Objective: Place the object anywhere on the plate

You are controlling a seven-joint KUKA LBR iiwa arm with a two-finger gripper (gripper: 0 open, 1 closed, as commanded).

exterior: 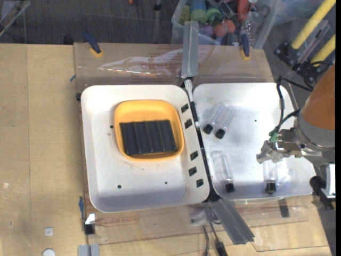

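Observation:
An orange square plate (149, 106) lies in the left bin (101, 143), and a black ribbed block (148, 136) rests on it. Several clear tubes with black caps lie in the right bin (250, 103): a pair (219, 117) near the divider, one (220, 167) lower down, and one (274, 174) at the front right. My gripper (276, 152) hangs at the right side of that bin, just above the front-right tube. Whether it touches the tube is unclear.
A row of black clips (192, 140) runs along the divider between the bins. A clear tub of coloured toys (224, 7) stands behind the bench. Cables (282, 111) trail over the right bin's far corner.

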